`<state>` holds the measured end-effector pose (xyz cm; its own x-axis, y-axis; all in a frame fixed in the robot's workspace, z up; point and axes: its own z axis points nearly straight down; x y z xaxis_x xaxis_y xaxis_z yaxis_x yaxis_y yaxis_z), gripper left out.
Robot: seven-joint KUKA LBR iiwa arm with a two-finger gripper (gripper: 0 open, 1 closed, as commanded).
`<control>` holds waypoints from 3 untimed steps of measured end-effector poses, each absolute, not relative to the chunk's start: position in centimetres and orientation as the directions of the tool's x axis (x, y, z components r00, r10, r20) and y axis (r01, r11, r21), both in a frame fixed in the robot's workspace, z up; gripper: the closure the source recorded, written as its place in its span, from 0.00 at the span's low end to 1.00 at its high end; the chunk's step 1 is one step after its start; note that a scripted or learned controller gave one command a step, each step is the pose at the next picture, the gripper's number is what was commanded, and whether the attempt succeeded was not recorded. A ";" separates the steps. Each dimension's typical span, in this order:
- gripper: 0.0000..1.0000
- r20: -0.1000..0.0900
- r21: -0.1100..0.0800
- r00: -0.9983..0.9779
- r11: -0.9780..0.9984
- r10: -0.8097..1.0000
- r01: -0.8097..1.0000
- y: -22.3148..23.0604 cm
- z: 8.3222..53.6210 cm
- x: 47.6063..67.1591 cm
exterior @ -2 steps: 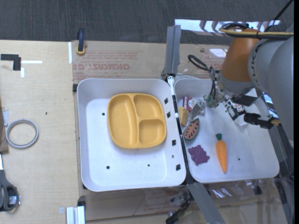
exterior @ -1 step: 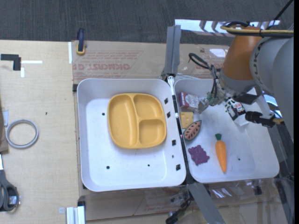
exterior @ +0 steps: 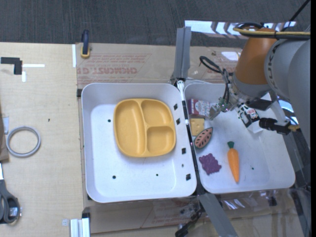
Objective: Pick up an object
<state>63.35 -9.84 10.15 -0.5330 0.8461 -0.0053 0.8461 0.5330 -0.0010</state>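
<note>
In the right bin [exterior: 266, 179] lie several toy foods. An orange carrot [exterior: 233, 162] lies in the middle, with a purple bunch of grapes [exterior: 210, 163] to its left. A pink slice with dark seeds [exterior: 203, 138] lies against the left wall, next to a yellow block [exterior: 196, 126]. A maroon and white carton [exterior: 199, 106] lies at the back left. My gripper [exterior: 218, 108] hangs low over the back of this bin, just right of the carton. The arm's grey wrist and orange band rise above it.
The left bin [exterior: 98, 172] holds a yellow divided plate [exterior: 144, 127]. On the wooden bench at the left lie a grey ring [exterior: 22, 141] and a pair of scissors [exterior: 7, 206]. Cables hang from the wrist over the right bin's back right.
</note>
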 end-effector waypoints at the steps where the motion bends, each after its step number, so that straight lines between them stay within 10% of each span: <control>1: 0.00 -0.003 0.000 -0.649 0.649 0.761 0.761 -10.0 11.7 64.2; 2: 0.00 -0.002 -0.001 -0.383 0.383 0.924 0.924 -6.9 19.8 59.7; 3: 0.00 0.000 -0.003 -0.348 0.348 0.938 0.938 -11.6 13.2 54.1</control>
